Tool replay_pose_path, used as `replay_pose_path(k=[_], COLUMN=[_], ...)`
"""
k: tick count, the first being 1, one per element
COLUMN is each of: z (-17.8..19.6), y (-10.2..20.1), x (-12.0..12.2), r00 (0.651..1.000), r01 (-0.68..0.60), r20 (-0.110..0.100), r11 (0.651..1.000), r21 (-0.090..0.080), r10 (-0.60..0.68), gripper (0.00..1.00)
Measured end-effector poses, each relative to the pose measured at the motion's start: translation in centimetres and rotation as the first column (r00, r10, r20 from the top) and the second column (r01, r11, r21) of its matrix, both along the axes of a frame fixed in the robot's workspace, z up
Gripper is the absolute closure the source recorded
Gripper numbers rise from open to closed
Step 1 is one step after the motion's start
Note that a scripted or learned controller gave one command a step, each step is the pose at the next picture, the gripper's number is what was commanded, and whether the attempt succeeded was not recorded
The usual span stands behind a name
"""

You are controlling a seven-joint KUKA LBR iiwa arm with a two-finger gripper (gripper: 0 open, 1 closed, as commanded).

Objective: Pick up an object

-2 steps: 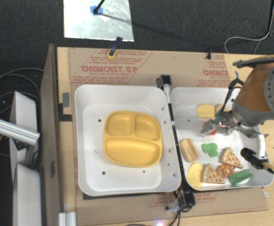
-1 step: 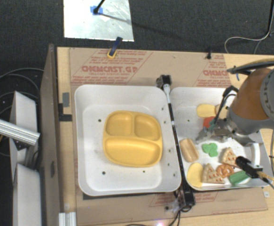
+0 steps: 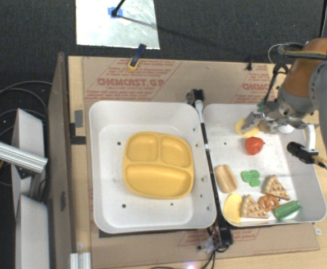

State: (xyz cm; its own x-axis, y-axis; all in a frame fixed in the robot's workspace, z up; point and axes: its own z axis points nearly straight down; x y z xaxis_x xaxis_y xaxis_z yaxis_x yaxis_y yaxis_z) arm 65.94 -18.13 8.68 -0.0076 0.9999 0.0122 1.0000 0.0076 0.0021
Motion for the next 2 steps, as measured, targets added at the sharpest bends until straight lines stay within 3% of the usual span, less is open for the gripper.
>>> replay_pose_path(k=[1, 2], z=[0.4, 1.5], y=[2.9, 2.7], x=[-4.5, -4.2], r00=[1.0, 1.0], r01=[0.005, 0.002], r20=[-0.004, 0.003], r11=[1.0, 1.0], r21=[-0.011, -0.013], r10=[-0.005, -0.002], gripper=[0.0, 1.0])
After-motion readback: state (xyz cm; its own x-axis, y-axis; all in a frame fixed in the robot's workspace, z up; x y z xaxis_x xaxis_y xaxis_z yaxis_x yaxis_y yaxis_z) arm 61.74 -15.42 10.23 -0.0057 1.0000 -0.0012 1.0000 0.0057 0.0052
